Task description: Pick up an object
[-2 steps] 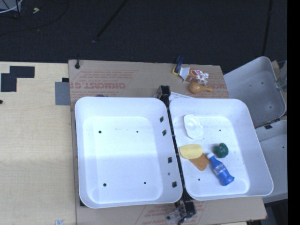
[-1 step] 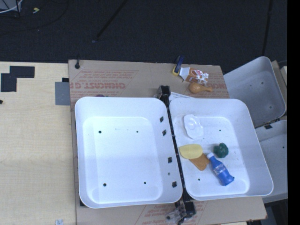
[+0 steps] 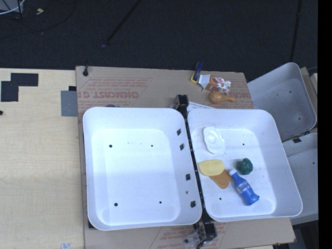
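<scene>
- A black clamp (image 3: 206,233) sits nearest me, at the 6 o'clock edge of the cardboard sheet (image 3: 155,87), right where the two white bins meet.
- The 9 o'clock bin (image 3: 135,170) shows a bare white floor with a few small dark holes.
- The 3 o'clock bin (image 3: 270,149) carries all the loose things that could be picked.
- A blue bottle (image 3: 244,188) lies on its side at about 5 o'clock in that bin, cap end pointing toward 11 o'clock.
- A tan piece (image 3: 222,180) lies just at the bottle's 9 o'clock side, partly tucked under a yellow oval piece (image 3: 211,167) that overlaps it.
- A dark green lump (image 3: 244,165) rests just past the bottle's cap end, close to it; I cannot tell whether they touch.
- A white lump (image 3: 213,139) lies farther back, at about 11 o'clock in the bin, apart from the rest.
- Beyond the bins, on the cardboard at 12 o'clock, lie a tan pear-shaped toy (image 3: 220,97), a red and white packet (image 3: 218,82) and a blue and yellow item (image 3: 197,73).
- The pale wooden table (image 3: 36,165) stretches off toward 9 o'clock, with dark patches on it.
- Whether the gripper is released or clenched I cannot tell from where I stand.
</scene>
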Available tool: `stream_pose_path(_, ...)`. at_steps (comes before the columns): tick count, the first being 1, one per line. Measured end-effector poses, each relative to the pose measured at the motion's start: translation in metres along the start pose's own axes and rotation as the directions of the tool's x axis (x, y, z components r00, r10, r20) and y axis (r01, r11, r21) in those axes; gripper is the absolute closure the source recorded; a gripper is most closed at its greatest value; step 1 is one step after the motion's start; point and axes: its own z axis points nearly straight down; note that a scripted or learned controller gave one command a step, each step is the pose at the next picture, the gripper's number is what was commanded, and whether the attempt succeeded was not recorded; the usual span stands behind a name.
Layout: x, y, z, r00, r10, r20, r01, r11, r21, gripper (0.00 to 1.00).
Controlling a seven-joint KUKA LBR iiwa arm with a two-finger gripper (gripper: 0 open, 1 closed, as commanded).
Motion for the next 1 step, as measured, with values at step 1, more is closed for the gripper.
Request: stream_pose_path(1,0.0007,0.0001,0.0051,1.000,0.000,-0.003,0.000,1.000,0.009,0.00)
